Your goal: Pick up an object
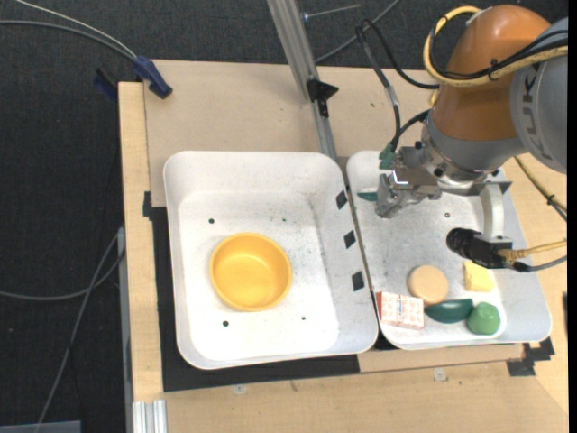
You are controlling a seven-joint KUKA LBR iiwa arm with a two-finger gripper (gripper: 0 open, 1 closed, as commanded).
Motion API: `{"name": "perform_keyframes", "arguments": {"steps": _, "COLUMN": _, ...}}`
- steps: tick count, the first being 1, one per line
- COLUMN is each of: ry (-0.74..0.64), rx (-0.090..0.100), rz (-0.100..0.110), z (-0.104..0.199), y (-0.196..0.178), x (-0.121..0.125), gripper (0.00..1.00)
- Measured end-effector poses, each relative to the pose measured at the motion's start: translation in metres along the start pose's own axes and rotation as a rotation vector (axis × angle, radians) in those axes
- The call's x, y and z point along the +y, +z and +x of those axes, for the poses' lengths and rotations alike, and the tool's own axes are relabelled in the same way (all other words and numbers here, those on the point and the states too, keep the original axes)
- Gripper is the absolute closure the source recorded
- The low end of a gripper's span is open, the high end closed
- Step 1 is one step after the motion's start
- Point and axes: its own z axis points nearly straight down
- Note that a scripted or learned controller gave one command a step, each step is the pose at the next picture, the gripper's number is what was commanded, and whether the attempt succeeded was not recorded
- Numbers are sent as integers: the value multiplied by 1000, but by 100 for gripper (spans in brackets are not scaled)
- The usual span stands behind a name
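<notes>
- Dark carpet (54,197) with thin loose cables across it surrounds a tan worktop (225,106), seen from above at a slant.
- On the worktop, two shallow white bins sit side by side and touch along their inner rims: the left bin (194,174) and the right bin (532,314).
- A slanted metal pole (297,52) comes down from the top edge to the worktop behind the gap between the bins, and a blue clamp (151,75) grips the worktop's far left corner.
- A yellow bowl (251,271) stands upright in the left bin, left of its centre and towards the near side.
- All the other loose things are bunched in the near part of the right bin: a round beige disc (427,284), a yellow block (479,277) to its right, a red-and-white box (400,308) at the near left corner, a dark teal piece (448,311) just in front of the disc, and a green lump (484,318) touching that piece's right end.
- The grey and orange arm (491,70) reaches in from the right over the far half of the right bin.
- Its end effector (390,201) hangs over that bin's far left part, close to the inner rim and well apart from the bunched things.
- Whether the end effector is apart or together I cannot tell, and nothing is seen held in it.
</notes>
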Motion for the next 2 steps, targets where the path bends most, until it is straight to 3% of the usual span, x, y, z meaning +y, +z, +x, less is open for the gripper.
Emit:
{"name": "perform_keyframes", "arguments": {"steps": 1, "ry": 0, "rx": -2, "rz": -3, "z": 54, "y": 2, "x": 4, "gripper": 100}}
{"name": "perform_keyframes", "arguments": {"steps": 2, "ry": 0, "rx": -1, "rz": 9, "z": 101, "y": 10, "x": -9, "gripper": 100}}
